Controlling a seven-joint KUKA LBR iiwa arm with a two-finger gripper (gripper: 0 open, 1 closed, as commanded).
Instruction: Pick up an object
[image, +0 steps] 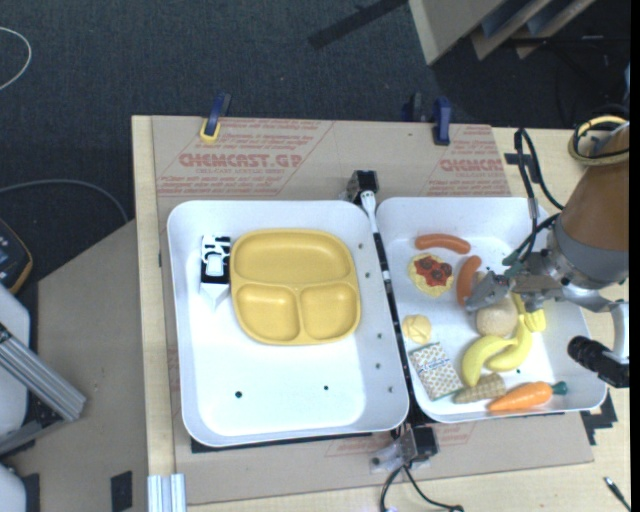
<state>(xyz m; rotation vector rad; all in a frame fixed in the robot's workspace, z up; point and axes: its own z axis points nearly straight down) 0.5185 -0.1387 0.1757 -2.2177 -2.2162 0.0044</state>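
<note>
My gripper (503, 296) hangs low in the right bin (560, 225), reaching in from the right. It is directly over a beige round toy (495, 321) and beside a red sausage (467, 280), which lies just to its left. Around it lie a second sausage (442, 242), a small pizza (431, 272), yellow bananas (496, 352), an orange carrot (522, 397), a corn cob (478, 390), a checked cracker (434, 368) and a small pale lump (416, 327). The gripper body hides part of the beige toy and a yellow piece (533, 320) beside it.
The left bin (280, 390) holds a yellow divided plate (295, 284) and a black-and-white item (213, 260) against its left wall. A black bracket (364, 186) sits where the two bins meet at the back. Clamps (211, 122) grip the board's far edge.
</note>
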